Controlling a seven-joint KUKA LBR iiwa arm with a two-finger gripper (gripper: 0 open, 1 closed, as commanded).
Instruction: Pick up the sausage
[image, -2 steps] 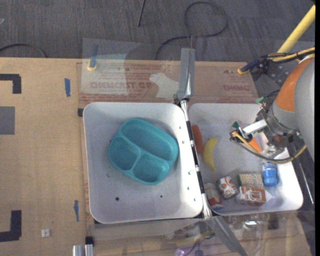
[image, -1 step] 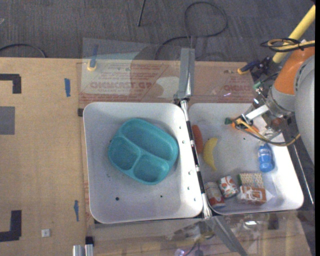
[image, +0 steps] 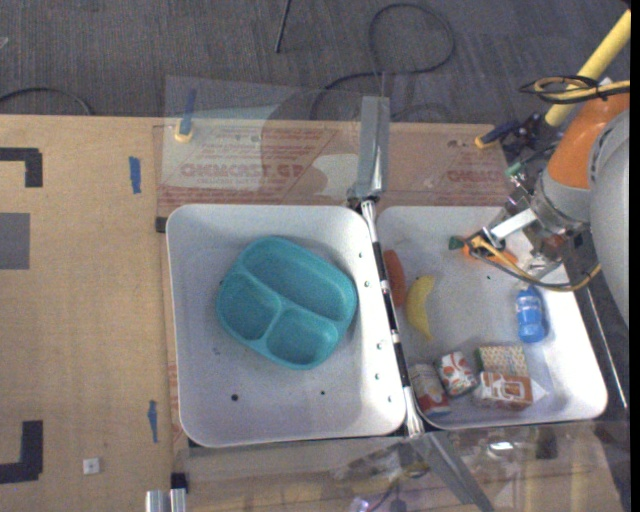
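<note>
The sausage (image: 395, 277), a short reddish-brown link, lies against the left wall of the right bin (image: 590, 385), just left of a yellow banana (image: 421, 305). My gripper (image: 518, 238) hangs over the upper right part of that bin, well to the right of the sausage and apart from it. An orange, carrot-like piece with a green end (image: 478, 246) lies just below and left of the gripper; I cannot tell if they touch.
A teal divided plate (image: 287, 300) sits in the left bin (image: 190, 330). In the right bin are a blue toy (image: 530, 315) and small cans and boxes (image: 478, 378) along the front. Cables and a yellow tube trail at the top right.
</note>
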